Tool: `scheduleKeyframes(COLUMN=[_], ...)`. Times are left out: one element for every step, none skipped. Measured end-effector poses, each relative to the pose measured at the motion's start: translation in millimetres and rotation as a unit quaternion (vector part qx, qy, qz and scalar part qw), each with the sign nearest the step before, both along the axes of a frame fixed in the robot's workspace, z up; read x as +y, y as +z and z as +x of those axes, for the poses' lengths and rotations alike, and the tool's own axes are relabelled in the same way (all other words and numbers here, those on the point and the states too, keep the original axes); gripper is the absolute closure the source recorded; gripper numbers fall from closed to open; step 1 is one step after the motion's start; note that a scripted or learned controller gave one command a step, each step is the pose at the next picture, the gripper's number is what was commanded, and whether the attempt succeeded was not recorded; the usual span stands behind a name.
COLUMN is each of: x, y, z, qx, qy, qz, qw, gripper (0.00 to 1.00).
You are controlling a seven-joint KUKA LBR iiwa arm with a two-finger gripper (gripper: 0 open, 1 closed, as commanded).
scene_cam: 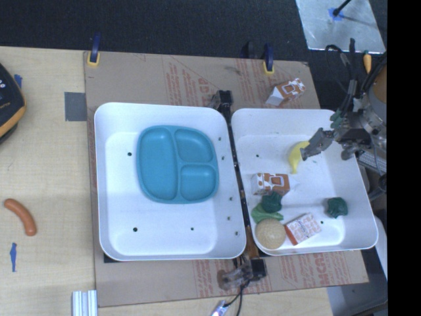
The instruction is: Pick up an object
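- Right bin: along its near edge lie a round bun and a red-and-white packet; a green lump sits toward the right edge, a small carton nearer the middle.
- Left bin: a blue divided plate.
- Pincer: low by a yellow banana near the right bin's far edge; whether it is spread, cannot tell.

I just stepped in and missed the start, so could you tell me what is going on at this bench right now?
A robot arm reaches in from the right over the right bin, its gripper close beside a yellow object; I see nothing held between its fingers. That bin also holds a small brown carton, two green pieces, a round tan item and a red-and-white packet. The left bin holds a blue divided plate. A sausage lies on the bench.
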State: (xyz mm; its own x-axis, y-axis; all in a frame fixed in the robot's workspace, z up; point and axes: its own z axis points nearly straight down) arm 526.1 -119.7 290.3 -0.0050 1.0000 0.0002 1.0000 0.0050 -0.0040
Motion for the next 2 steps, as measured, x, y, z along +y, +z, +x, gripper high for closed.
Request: scheduleKeyframes(x=[-20.5,1.5], y=[-109.1,-185.3], z=[52.4,34.7], qx=[0.001,-0.001], qy=[0.000,-0.001], qz=[-0.0006,-0.0005], qw=[1.0000,1.0000], gripper=[0.00,0.00])
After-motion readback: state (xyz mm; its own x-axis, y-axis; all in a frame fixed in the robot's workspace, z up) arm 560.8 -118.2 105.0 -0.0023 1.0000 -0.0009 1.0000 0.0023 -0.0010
